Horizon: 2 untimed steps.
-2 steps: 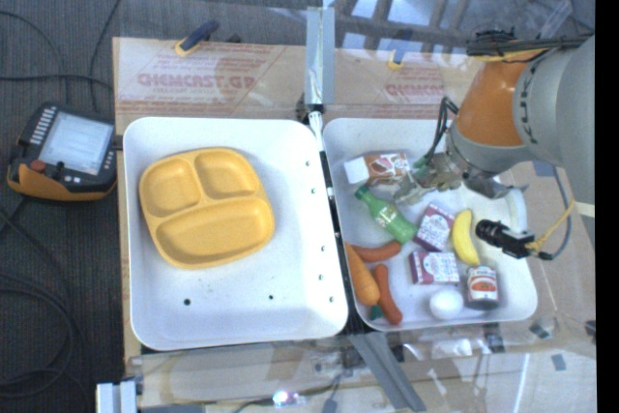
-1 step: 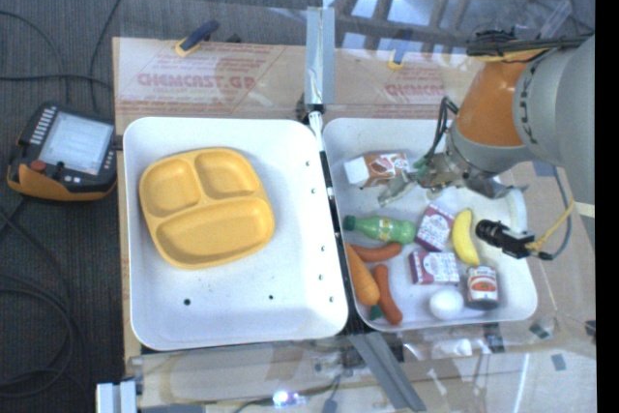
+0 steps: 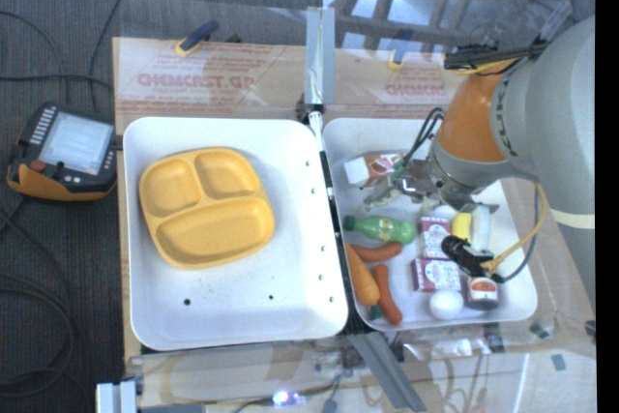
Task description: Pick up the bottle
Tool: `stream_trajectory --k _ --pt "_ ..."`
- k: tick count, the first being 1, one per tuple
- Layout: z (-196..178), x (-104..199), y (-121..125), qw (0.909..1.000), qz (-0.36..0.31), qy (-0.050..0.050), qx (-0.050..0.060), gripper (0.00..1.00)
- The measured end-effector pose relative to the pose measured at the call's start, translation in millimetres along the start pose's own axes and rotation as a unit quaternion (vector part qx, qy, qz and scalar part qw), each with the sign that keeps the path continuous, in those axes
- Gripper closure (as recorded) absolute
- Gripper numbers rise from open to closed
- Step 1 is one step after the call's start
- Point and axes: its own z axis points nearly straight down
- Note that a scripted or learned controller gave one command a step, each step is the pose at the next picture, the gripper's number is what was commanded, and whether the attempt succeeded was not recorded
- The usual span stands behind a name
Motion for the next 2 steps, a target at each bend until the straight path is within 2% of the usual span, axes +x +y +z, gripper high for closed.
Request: stream_trajectory --k 1,2 --pt "-8.0 0.0 0.6 1.0 0.0 0.001 0.001 1.0" --pt "-7.9 0.2 0.5 1.0 0.0 0.001 0.001 0.0"
